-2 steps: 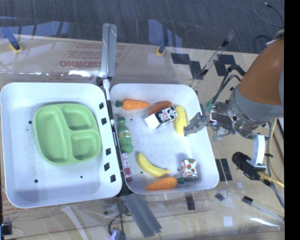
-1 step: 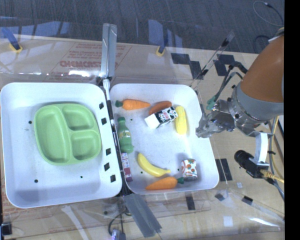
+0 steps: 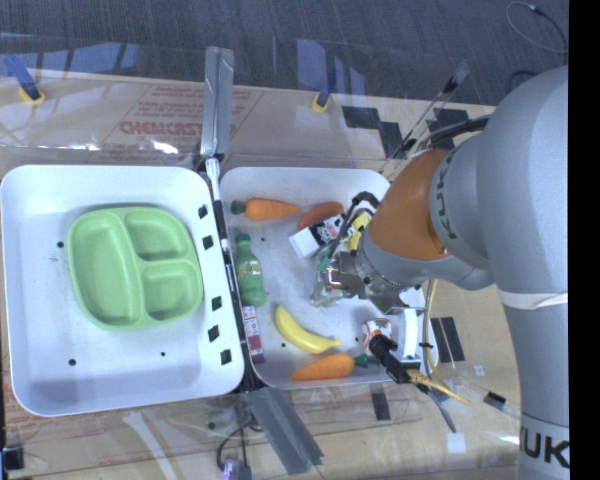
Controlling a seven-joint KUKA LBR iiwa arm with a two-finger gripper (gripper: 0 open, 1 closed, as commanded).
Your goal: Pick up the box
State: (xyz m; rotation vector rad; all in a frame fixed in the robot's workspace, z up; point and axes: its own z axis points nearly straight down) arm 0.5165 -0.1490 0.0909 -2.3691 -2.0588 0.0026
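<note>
The gripper (image 3: pixel 332 280) is seen low in the right bin (image 3: pixel 280 183), just below the box (image 3: pixel 316 235), which lies near the bin's far wall beside two carrots (image 3: pixel 272 209). Finger state cannot be told. A green divided tray (image 3: pixel 135 265) is seen in the left bin (image 3: pixel 30 368).

The claw (image 3: pixel 332 278) hangs low in the right bin (image 3: pixel 280 183), just below the box (image 3: pixel 317 235). Two carrots (image 3: pixel 272 209), a bottle (image 3: pixel 248 271) and a banana (image 3: pixel 302 332) lie around it. A green tray (image 3: pixel 135 265) fills the left bin (image 3: pixel 30 298).
</note>
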